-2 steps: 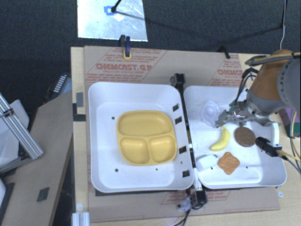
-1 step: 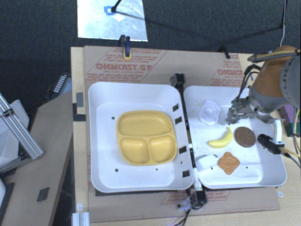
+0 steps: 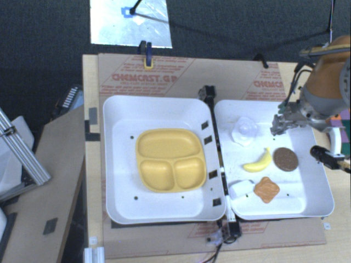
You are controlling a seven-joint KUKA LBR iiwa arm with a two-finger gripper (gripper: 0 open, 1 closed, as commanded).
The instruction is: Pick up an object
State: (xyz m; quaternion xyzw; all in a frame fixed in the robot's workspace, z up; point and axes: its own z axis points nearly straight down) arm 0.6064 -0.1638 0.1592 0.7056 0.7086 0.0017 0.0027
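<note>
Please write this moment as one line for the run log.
tool: above right bin, holds nothing | right bin: banana, brown disc, orange piece | left bin: yellow tray

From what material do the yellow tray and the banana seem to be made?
The yellow tray looks like moulded plastic: matte, uniform colour, three smoothly rounded compartments. The banana is probably a plastic toy, judging by its even yellow, slightly glossy surface; real fruit cannot be excluded.

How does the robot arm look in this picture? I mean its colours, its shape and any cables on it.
The arm is thick and rounded, with an orange band above a grey wrist section. Thin dark cables loop along its left side toward the gripper, which is small, grey and metallic, much narrower than the arm. No markings can be read on it.
</note>
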